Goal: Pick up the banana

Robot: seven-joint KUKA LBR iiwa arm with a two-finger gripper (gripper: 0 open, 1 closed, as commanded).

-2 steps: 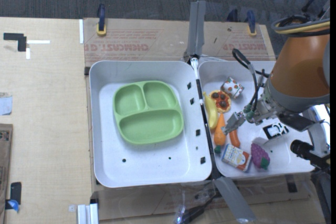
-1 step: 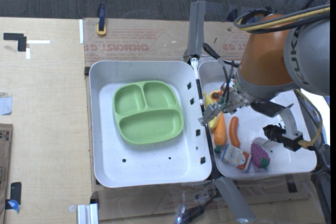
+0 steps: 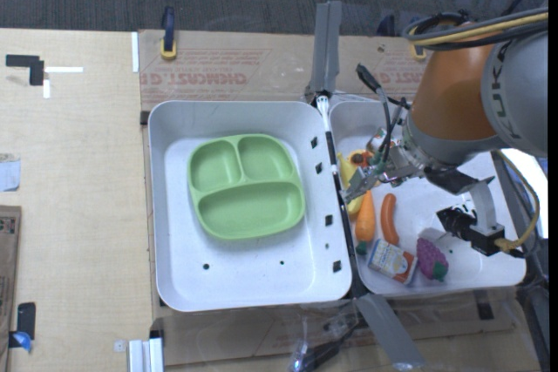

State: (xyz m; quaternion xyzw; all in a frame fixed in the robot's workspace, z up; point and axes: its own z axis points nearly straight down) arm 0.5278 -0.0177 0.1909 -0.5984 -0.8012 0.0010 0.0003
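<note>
The banana [image 3: 350,172] lay in the right bin [image 3: 488,274], tight against that bin's left wall, with my gripper [image 3: 373,172] just beside it and low over the toys. Whether my gripper was spread or pressed together I could not tell, since its tip was lost against the clutter, and I could not see the banana pinched by it. My grey arm, with its orange band [image 3: 453,96], reached in over the bin's back right part. Close below my gripper, an orange carrot [image 3: 365,219] lay near the left wall, and a red sausage-shaped toy [image 3: 389,219] lay just beside it, both pointing roughly from the back wall to the front wall. Nearer the front edge sat a small printed carton [image 3: 391,261], and to its right a purple bunch of grapes [image 3: 432,258]. Across the shared wall, the left bin [image 3: 174,274] carried a green divided plate [image 3: 247,186], which sat around that bin's middle, well apart from the walls. Both bins rested on the wooden bench [image 3: 70,187].
</note>
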